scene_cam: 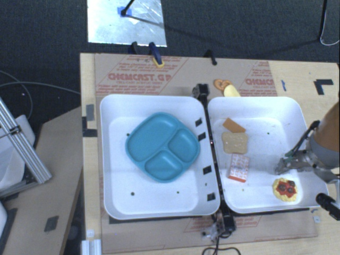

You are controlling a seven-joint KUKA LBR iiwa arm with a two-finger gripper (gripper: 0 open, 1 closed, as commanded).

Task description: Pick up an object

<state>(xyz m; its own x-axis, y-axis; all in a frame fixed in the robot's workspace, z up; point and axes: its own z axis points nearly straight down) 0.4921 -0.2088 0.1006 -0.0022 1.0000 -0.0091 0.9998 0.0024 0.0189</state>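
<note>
The toy pizza (286,189) lies in your right bin (260,106), just below the claw (281,167); you cannot tell its grip.

My arm (325,142) comes in from the right edge, over the right bin's (265,106) right wall. My gripper (284,166) hangs low inside that bin, near its right side, dark linkage angling down and leftward from my wrist.
</note>
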